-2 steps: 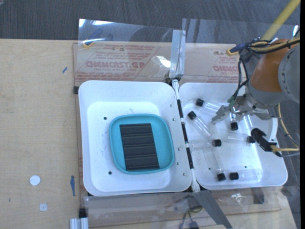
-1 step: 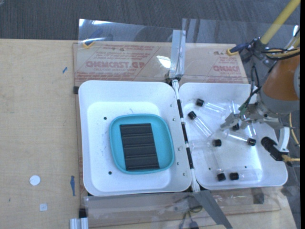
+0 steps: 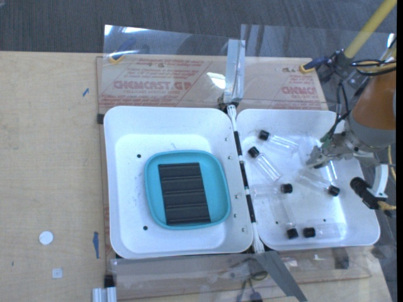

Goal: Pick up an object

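Several clear plastic vials with black caps [image 3: 271, 166] lie scattered flat in right shallow white bin [image 3: 365, 231], on wooden worktop [image 3: 44, 137]. My gripper [image 3: 321, 158] low in that bin's far right part, near vial [image 3: 324, 184] with cap toward me; cannot tell its state. Nothing visibly between tips. Left white bin [image 3: 119, 131] holds teal plastic tray [image 3: 217, 181] with ribbed black insert [image 3: 183, 192], kept apart from pick zone. Judgement: approach stage, grasp unconfirmed.

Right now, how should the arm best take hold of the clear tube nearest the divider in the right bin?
Probably from above, jaws across the clear middle of the tube. It lies flat, slanting away from its black cap, apart from the other tubes.
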`<state>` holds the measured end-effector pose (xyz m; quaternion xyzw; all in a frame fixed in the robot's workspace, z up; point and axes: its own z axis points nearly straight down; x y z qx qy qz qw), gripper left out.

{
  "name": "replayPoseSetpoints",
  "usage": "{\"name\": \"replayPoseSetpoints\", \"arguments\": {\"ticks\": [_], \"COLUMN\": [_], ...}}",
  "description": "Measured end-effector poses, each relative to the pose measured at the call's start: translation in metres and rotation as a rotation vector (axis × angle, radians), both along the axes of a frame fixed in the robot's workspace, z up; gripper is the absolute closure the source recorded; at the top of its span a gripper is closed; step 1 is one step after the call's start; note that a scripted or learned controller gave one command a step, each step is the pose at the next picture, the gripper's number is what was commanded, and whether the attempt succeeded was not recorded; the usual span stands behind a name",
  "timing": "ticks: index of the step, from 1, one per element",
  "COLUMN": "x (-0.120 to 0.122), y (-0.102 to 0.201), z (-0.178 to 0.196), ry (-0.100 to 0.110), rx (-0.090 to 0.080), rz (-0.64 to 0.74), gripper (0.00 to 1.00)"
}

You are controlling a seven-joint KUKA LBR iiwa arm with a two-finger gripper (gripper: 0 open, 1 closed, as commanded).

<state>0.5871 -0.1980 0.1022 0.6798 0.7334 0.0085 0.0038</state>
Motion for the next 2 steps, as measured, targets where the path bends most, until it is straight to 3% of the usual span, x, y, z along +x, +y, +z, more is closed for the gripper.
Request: {"name": "replayPoseSetpoints", "arguments": {"ticks": [1,2], "x": [0.055,0.069], "y": [0.024,0.072], "z": [0.069,0.106], "ry": [0.051,0.043], "rx": [-0.007,-0.010], "rz": [-0.174,-0.234], "gripper": [1.00,1.00]}}
